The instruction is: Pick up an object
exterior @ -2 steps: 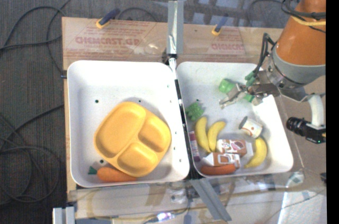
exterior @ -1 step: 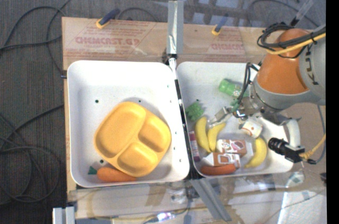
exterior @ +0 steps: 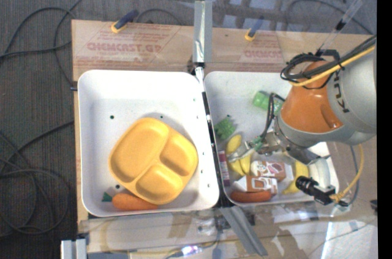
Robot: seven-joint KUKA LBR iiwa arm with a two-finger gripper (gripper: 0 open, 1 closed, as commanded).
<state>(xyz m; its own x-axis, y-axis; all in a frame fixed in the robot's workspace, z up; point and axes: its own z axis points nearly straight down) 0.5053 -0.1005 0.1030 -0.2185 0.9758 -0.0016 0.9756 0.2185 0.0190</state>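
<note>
- The landmark here is the yellow plastic divided tray point(exterior: 154, 158), a rounded, glossy plate with three compartments, lying tilted in the left white bin point(exterior: 92, 105).
- Touching the tray's near-left edge lies an orange plastic carrot point(exterior: 131, 202) with a small green tip, flat on the bin floor.
- To the right of the tray, past the bin's dividing wall, the right white bin point(exterior: 239, 89) holds a cluster of small things.
- Closest to the tray is a bright green toy block point(exterior: 224, 127); just beyond it lie yellow banana-like pieces point(exterior: 236, 147).
- Further right of the tray, a red-and-white printed carton point(exterior: 267, 171) lies flat near the bin's front, with a red sausage-shaped piece point(exterior: 250, 196) just in front of it.
- A pale green box point(exterior: 264, 100) sits at the bin's far side, well apart from the tray.
- The grey arm with its orange band point(exterior: 309, 108) hangs over the right bin, away from the tray.
- The tool point(exterior: 268, 142) points down among the cluster, just above the carton; how far it is open, and whether it has hold of anything, I cannot tell.
- Both bins rest on the desk point(exterior: 122, 46), covered with brown printed cardboard behind the tray.
</note>
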